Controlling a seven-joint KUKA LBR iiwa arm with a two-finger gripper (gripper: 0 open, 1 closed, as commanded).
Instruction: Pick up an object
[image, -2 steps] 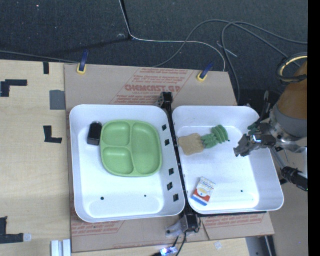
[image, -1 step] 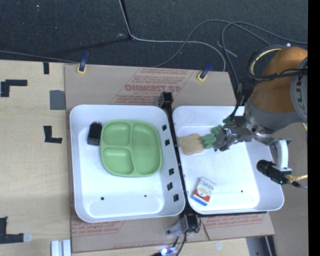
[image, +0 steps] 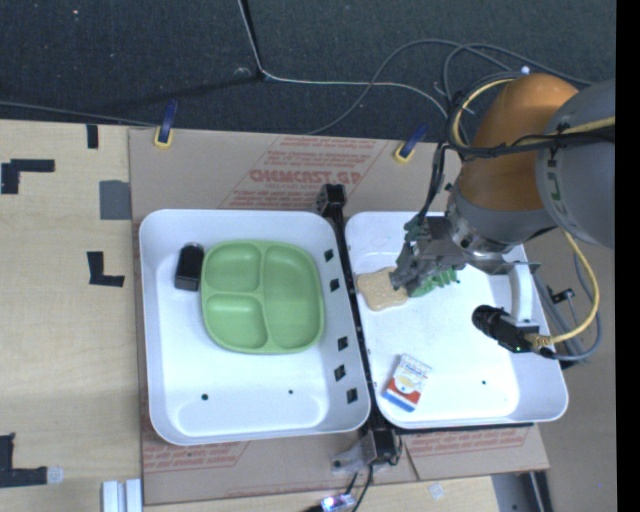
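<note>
tool fingertips perhaps hidden against tan object, green item mostly covered, arm cropped right

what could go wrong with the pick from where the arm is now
The pincer sits over a tan sponge-like piece close to the right bin's left wall, so it may only clip the piece's edge or bump the wall. A green item lies right beside it and could get dragged or pinched along. The small carton lies well apart and seems safe.
</note>
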